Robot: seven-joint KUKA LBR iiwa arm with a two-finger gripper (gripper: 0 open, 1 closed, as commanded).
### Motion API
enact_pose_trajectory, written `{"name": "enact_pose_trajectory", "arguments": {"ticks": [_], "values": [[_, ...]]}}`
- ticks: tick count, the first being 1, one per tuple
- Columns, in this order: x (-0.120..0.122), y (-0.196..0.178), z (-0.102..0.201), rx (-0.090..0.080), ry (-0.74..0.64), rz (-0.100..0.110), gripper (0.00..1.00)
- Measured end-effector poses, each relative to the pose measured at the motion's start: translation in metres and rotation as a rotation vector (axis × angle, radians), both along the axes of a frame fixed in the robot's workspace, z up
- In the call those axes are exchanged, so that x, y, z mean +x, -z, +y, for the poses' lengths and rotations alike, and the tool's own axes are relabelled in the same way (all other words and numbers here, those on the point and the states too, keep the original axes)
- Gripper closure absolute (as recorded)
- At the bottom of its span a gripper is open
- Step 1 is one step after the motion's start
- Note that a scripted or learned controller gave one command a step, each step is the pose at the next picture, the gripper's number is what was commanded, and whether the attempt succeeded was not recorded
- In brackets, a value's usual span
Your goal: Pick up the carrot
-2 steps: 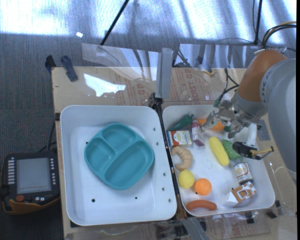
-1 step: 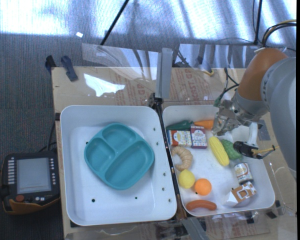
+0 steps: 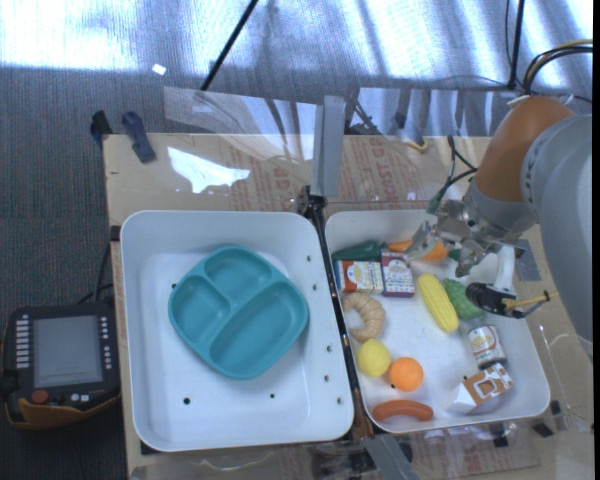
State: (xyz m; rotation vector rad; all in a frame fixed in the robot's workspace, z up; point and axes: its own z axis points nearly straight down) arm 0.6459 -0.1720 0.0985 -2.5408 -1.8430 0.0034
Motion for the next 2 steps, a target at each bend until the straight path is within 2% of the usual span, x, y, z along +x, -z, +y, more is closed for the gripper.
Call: {"name": "enact_pose_trajectory", "arguments": {"ticks": [1, 2], "values": [[-0.003, 0.013, -0.017, 0.005, 0.291, 0.011, 0.0], [-0.001, 0.002, -0.016, 0.002, 0.285, 0.007, 1.0]]}}
